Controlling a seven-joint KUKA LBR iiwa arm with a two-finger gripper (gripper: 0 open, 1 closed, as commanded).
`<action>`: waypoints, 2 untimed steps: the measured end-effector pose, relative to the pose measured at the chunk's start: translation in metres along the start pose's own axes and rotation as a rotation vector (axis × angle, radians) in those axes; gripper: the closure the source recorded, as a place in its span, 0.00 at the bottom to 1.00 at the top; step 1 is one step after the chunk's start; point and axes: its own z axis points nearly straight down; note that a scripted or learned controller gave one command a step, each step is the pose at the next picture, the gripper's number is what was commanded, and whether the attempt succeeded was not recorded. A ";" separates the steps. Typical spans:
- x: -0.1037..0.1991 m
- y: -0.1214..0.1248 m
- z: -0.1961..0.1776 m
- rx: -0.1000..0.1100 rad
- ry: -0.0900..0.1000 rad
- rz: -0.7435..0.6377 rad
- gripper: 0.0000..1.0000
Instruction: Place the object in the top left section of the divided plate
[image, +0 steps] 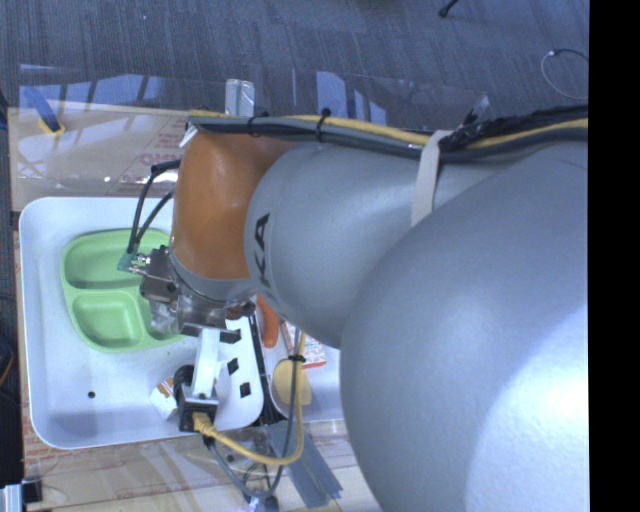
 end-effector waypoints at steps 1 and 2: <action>0.017 -0.005 0.054 0.000 -0.001 -0.116 1.00; 0.003 0.000 -0.009 -0.003 0.003 0.030 1.00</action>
